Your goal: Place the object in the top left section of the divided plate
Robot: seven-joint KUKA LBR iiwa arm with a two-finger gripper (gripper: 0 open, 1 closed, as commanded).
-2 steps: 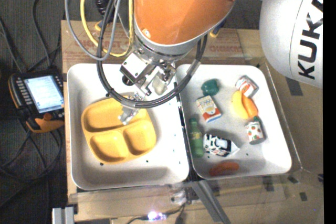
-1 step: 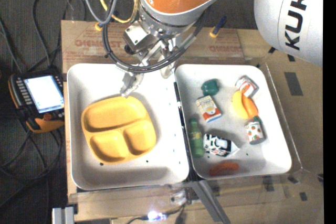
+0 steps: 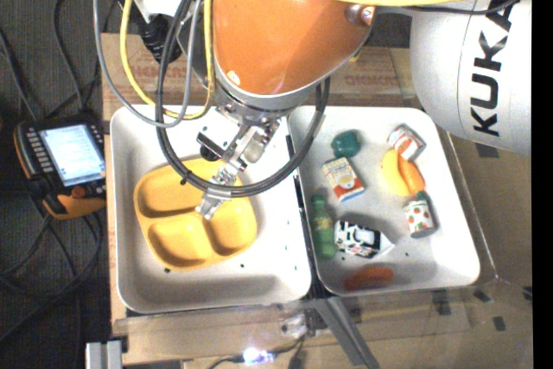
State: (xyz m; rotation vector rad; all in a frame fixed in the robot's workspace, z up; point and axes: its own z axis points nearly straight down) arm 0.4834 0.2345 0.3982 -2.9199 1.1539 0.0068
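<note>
A yellow divided plate (image 3: 164, 196) lies in the left white bin (image 3: 130, 272), tilted a little, with three sections. My gripper (image 3: 214, 196) hangs over the plate's upper right part, close above the ridge between its sections. I see no object on the plate. The orange wrist band and looping cables hide the bin's upper middle.
The right bin (image 3: 458, 264) holds several small items: a teal piece (image 3: 346, 143), an orange-white carton (image 3: 343, 179), a yellow-orange toy (image 3: 402, 172), a small can (image 3: 420, 217), a green bottle (image 3: 321, 225), a cow-patterned carton (image 3: 359, 239) and a red sausage (image 3: 370, 276). A teach pendant (image 3: 60, 155) lies left of the bench.
</note>
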